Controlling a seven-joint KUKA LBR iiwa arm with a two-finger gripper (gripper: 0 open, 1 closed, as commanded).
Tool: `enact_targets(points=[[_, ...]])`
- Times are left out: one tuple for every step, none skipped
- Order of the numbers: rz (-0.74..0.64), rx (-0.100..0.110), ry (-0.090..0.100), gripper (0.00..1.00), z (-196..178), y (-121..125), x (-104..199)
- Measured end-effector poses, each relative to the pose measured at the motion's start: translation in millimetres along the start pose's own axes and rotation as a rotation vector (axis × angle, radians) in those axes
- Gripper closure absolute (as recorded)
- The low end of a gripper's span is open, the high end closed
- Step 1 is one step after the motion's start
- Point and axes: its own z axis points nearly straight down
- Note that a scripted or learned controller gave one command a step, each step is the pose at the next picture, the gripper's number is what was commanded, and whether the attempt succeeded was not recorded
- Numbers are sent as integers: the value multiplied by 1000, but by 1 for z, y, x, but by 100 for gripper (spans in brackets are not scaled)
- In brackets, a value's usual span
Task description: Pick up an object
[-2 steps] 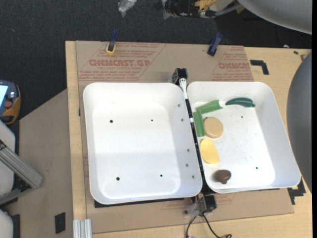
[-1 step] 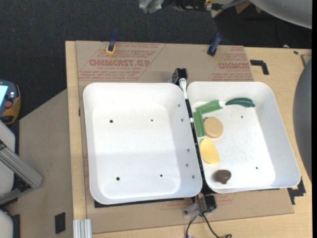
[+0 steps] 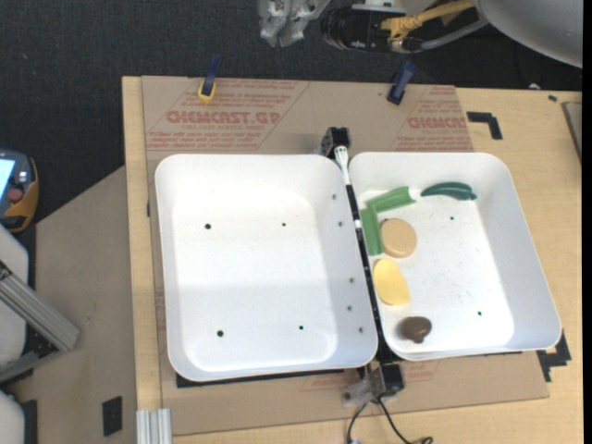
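Note:
The right bin [image 3: 518,276] holds several small objects along its left side. A light green L-shaped piece [image 3: 378,213] lies by the divider, with a dark teal curved piece [image 3: 450,191] just right of it. Below them sit a tan round disc [image 3: 399,239], a yellow oval [image 3: 391,282] and a small brown lump [image 3: 414,328]. My gripper [image 3: 283,15] hangs at the top of the view, beyond the far edge of the bench and well away from both bins. Nothing shows in it.
The left bin [image 3: 185,276] sits beside the right one, joined by a black hinge strip [image 3: 353,239]. Both rest on a cardboard sheet [image 3: 277,109] held by a yellow-blue clamp [image 3: 209,81] and a blue clamp [image 3: 400,83]. The arm's grey body [image 3: 536,7] fills the top right.

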Motion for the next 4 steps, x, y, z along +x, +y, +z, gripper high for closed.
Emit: enact_targets(points=[[0,1,0,100,-17,-43,0],[1,2,-1,100,-16,-84,-1],[0,2,-1,100,-16,-121,-1],[4,10,-6,100,79,-104,-1]])
